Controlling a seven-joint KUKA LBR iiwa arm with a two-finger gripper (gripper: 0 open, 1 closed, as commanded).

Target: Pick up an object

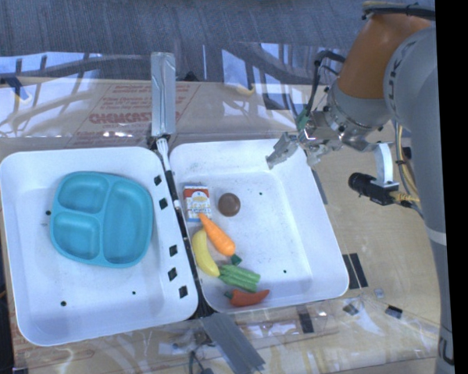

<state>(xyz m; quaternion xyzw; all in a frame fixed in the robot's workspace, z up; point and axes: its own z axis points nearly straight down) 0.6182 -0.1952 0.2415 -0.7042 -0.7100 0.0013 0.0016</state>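
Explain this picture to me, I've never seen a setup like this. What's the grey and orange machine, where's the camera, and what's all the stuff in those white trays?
The machine is a robot arm, and its gripper hangs over the top edge of the right bin. The one camera looks down on the bench from above, at a slant. The left bin holds a blue divided plate. The right bin holds toy food along its left side: a small carton, a brown ball, a carrot, a banana, a green vegetable and a red pepper. I see nothing between the gripper's fingers.
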